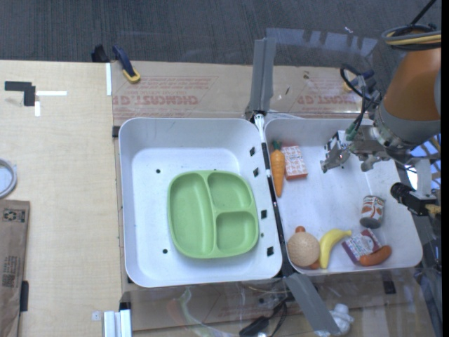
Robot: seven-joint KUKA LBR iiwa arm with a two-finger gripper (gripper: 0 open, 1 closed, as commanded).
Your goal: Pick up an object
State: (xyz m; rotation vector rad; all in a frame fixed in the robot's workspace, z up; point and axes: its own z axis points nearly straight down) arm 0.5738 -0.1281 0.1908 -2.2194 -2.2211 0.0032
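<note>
The right bin holds an orange carrot beside a small red and white box by its left wall. A small can stands near the right wall. Along the front lie a tan round fruit, a yellow banana and a packet with a red sausage. My gripper hangs over the bin's upper right part, right of the box and apart from every object.
The left bin carries a green divided plate. A grey post rises at the back between the bins. The arm's orange band and cables hang over the right bin's far right corner.
</note>
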